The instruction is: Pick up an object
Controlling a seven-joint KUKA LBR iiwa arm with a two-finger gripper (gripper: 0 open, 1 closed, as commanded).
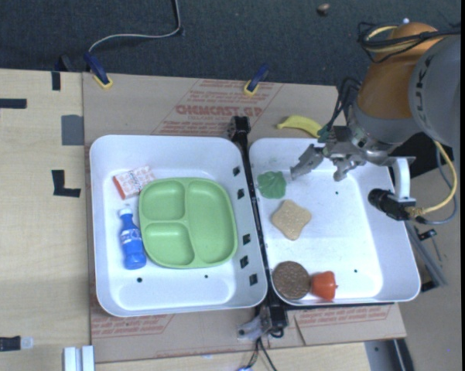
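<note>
My gripper (322, 168) hangs over the back of the right bin (371, 230), open, its two grey fingers spread with nothing between them. A green lumpy object (271, 184) lies just left of the left finger, near the bin's left wall. A tan, bread-like piece (291, 219) lies in front of it. At the bin's front sit a brown round disc (292, 279) and a red tomato-like object (323, 285). A yellow banana (298, 124) lies outside the bin behind the gripper.
The left bin (108, 269) holds a green divided plate (188, 222), a blue bottle (131, 240) and a small red-and-white packet (132, 181). A black divider (250, 207) with clips runs between the bins. Cables hang from the arm at the right.
</note>
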